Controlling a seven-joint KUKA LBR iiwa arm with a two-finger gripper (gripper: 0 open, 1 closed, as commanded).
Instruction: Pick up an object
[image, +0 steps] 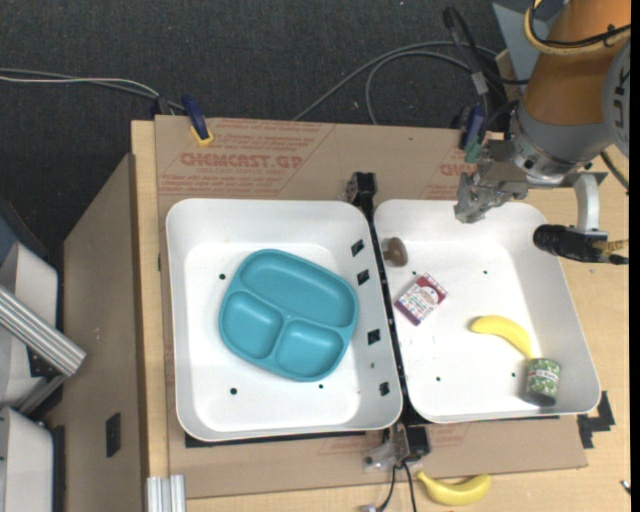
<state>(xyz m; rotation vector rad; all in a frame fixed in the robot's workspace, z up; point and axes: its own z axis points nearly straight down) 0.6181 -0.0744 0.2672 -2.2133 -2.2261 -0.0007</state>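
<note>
Hovering over the far edge of the right bin (560, 300), gripper (473, 208) pointing down, nothing visibly caught in it; how widely it is parted being impossible to tell from this angle. Sitting well short of any pickup: every candidate lying untouched on the bin floor. Resting nearest, a small brown lump (396, 251) by the dividing wall; lying just beyond, a red-and-white packet (420, 298); stretching toward the near right corner, a banana (506, 333) beside a small green can (541, 379). Occupying the left bin (190, 300), a teal divided plate (287, 313). Remaining, by this look: choosing, descending, closing, lifting.
</note>
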